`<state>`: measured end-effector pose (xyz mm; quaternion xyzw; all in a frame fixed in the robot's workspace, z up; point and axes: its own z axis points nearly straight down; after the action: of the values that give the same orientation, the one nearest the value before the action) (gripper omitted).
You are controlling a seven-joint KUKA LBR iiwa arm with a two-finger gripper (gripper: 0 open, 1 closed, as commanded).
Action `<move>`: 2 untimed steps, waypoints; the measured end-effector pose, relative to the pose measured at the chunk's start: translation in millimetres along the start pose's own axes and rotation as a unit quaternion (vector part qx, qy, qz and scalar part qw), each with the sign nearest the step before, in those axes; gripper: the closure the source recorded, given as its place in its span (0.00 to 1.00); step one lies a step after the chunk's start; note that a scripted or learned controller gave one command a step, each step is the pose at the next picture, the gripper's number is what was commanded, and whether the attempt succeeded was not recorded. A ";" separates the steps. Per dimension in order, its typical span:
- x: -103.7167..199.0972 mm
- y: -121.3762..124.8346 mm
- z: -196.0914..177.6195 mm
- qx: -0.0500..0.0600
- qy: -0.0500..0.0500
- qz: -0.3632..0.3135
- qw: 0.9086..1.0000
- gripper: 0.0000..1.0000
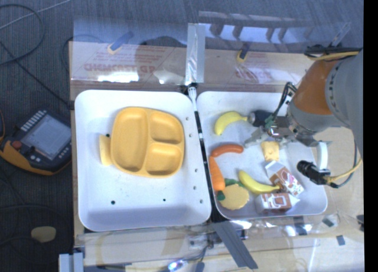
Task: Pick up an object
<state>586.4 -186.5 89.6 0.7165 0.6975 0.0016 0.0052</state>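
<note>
Two shallow white bins sit side by side on the worktop – the left bin point(88, 206) carries a yellow plastic divided plate point(147, 141), the right bin point(316, 206) a scatter of toy food. The grey arm's tool point(267, 130) hovers low over that clutter, just above a pale yellow cheese block point(270, 150); whether it is spread or pinching cannot be told. Nothing appears lifted yet – the pick looks barely begun. Nearby lie a yellow banana point(227, 121), an orange carrot point(216, 173) and small printed cartons point(282, 189).
</note>
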 end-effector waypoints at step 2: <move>52.0 -10.2 -106.4 0.005 0.002 0.010 1.000 1.00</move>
<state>576.5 -133.7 195.7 0.7235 0.6903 -0.0004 0.0003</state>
